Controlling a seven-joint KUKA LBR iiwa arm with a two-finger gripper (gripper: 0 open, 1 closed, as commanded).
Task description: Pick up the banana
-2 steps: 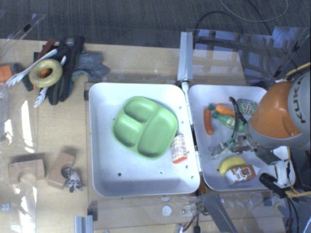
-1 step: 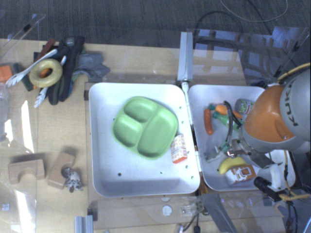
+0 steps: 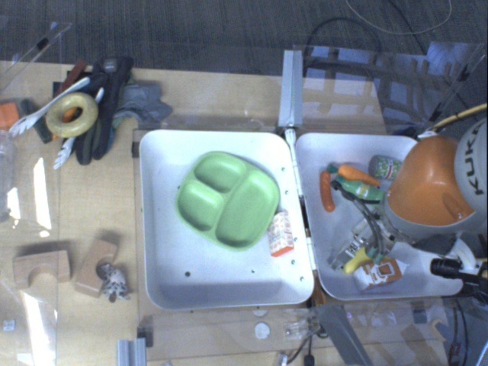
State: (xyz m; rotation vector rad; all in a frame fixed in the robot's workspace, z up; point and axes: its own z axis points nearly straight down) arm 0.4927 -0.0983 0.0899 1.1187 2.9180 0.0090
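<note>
The banana (image 3: 352, 264) is a small yellow piece lying near the front of the right bin (image 3: 427, 290), partly covered by the gripper. My gripper (image 3: 363, 244) reaches down from the orange-banded wrist (image 3: 427, 185) and sits right over the banana's upper end, at or just above it. The wrist hides much of the bin's right half. I cannot make out whether anything is held.
In the right bin, a red-orange chili (image 3: 327, 191), a green and orange item (image 3: 358, 185), a can (image 3: 385, 166) and a brown-white packet (image 3: 381, 271) crowd the banana. The left bin (image 3: 164, 280) holds a green divided plate (image 3: 229, 200) and a small packet (image 3: 280, 233).
</note>
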